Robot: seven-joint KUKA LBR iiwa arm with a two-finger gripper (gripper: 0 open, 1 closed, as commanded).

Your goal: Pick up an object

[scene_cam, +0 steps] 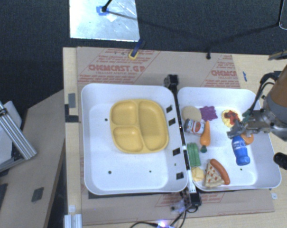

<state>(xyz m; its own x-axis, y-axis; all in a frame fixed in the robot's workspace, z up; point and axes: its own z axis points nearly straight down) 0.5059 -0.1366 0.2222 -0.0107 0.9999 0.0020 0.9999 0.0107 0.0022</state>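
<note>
My gripper hangs over the right part of the right bin, reaching in from the right. Just below it lies a blue bottle, its cap end close to the gripper's tip. A yellow and red toy lies just above the gripper, and an orange piece peeks out beside it. Nothing is visibly lifted off the bin floor.
The right bin also holds a tan bun, a purple piece, a small can, a carrot, a green item, a pizza slice and a hot dog. A yellow divided plate lies in the left bin.
</note>
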